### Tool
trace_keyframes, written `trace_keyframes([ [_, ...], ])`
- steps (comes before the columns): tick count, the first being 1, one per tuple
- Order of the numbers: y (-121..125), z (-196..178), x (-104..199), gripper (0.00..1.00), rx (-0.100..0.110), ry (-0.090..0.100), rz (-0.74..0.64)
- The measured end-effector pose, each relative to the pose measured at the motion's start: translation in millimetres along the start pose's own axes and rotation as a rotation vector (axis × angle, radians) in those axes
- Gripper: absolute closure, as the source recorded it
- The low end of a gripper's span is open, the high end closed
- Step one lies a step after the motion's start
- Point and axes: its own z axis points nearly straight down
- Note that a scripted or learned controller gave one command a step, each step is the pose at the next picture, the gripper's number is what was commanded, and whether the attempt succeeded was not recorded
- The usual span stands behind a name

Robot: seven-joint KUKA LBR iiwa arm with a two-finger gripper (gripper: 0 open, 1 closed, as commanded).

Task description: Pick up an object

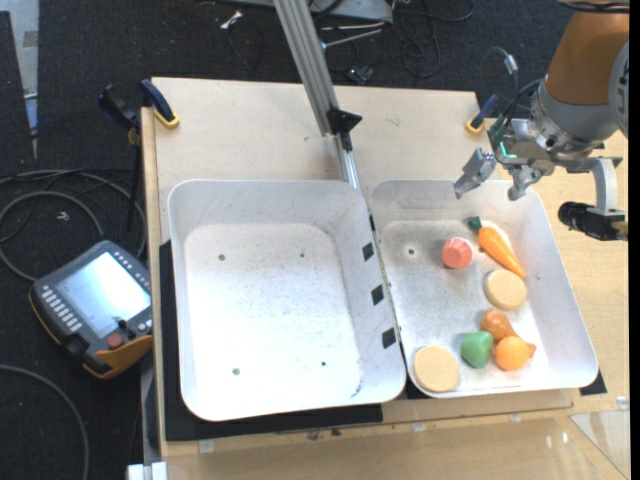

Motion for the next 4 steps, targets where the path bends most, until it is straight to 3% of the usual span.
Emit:
trace_keyframes([
  [1, 1, -3, 0, 0.0, -0.004, -0.001, -0.001],
  [3, -11, 115, 6, 0.0, 0.003, 0.0, 0.004],
  [4, -12, 156, 6, 0.0, 0.001, 0.0, 0.003],
])
